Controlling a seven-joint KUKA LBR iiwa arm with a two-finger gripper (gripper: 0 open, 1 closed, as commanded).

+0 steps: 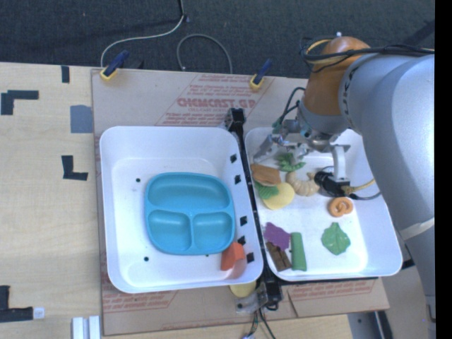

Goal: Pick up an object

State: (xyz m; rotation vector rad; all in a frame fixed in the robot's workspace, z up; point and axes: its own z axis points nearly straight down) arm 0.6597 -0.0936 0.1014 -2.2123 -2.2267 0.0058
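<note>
We've got the gripper (288, 147) down in the right bin (374, 260), near its far left corner, right over a green bit (288, 162) and a brown piece (266, 174). Can't tell how it's set. The blue plate (189, 212) sits mid left bin (123, 189), with an orange piece (230, 256) at its near right corner.

A robotics lab. A grey industrial arm (395, 126) with an orange band reaches in from three o'clock over a wooden surface (42, 189) marked with black tape shapes. A printed board (205, 104) is held at twelve o'clock by blue and yellow clamps (113, 66), two white bins (113, 147) sit on it, and loose cables (176, 27) trail over dark carpet (85, 13).
</note>
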